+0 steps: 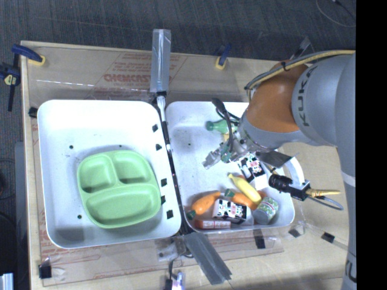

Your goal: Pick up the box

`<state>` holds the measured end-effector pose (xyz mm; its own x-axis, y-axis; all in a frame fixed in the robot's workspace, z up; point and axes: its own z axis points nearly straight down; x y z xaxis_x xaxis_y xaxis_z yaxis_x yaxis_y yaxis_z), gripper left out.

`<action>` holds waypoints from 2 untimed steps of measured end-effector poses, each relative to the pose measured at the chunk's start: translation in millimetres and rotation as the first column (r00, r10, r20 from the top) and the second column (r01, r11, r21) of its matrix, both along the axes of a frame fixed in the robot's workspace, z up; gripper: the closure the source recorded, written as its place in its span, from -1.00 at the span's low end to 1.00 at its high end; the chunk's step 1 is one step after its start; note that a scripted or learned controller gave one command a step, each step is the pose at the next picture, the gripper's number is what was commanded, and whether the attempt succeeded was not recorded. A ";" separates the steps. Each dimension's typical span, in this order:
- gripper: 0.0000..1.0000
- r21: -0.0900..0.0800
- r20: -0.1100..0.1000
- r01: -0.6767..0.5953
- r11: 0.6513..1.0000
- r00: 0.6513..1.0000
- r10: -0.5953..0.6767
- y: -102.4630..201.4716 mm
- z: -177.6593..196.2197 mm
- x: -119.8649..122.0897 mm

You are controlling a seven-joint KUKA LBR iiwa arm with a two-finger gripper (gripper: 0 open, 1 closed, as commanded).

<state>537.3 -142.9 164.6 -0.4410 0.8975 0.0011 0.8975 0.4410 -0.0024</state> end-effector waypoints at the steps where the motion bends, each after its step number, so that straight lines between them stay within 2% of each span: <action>1: 1.00 -0.002 0.012 0.003 1.000 1.000 -0.003 -40.9 -70.1 -57.3; 2: 1.00 0.000 0.003 0.111 0.994 0.994 -0.111 28.8 20.6 -17.2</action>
<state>520.1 -114.1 185.1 -0.3384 0.9410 0.0000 0.9410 0.3384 0.0003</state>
